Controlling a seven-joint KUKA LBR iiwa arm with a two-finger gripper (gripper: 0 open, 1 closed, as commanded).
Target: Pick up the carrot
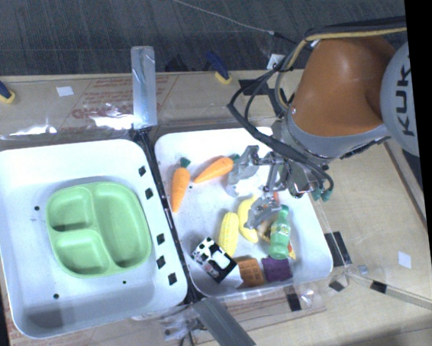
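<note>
Gripper [251, 188] hangs over right bin [197, 143], fingers spread and grasping nothing, one tip just beside a carrot [212, 169]; second carrot [179, 186] lies near the left wall.

Two carrots [179, 186] [212, 169] lie at the right bin's [317, 261] far left; plate [97, 228] sits in left bin [7, 229]

Arm [393, 104]: grey casing, rounded, with white "KU" lettering along its side
Wrist band [337, 79]: orange, smooth, dome-shaped
Cables [258, 99]: black, looping beside the wrist
End effector [267, 182]: bare silver metal, two slim fingers, small teal part nearby
</note>
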